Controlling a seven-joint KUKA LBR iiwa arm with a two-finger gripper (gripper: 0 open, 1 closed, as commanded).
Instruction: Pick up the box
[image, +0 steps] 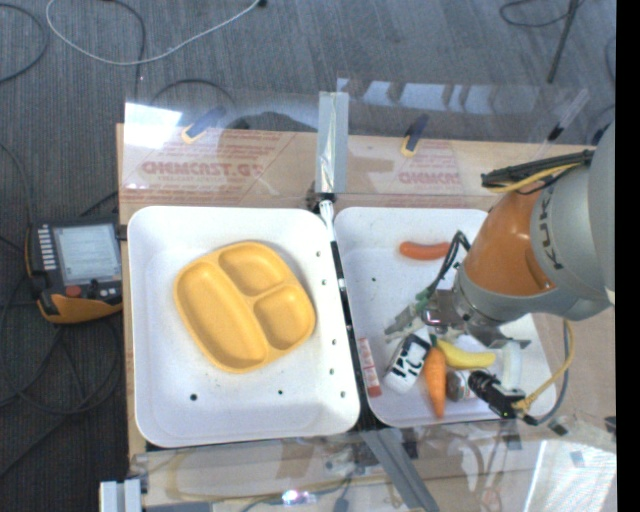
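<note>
While partly legible "CHEMCAST" marks the board (205, 168), tool (420, 318) above box (405, 362), opening indiscernible.

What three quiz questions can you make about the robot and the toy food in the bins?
1. True or false: the yellow divided plate lies in the right bin.
2. Which lies nearest the carrot? A) sausage B) banana C) plate
3. Fill in: the gripper hangs just above the white ____ with black print.

Key: 1 false, it lies in the left bin. 2 B. 3 box.
</note>
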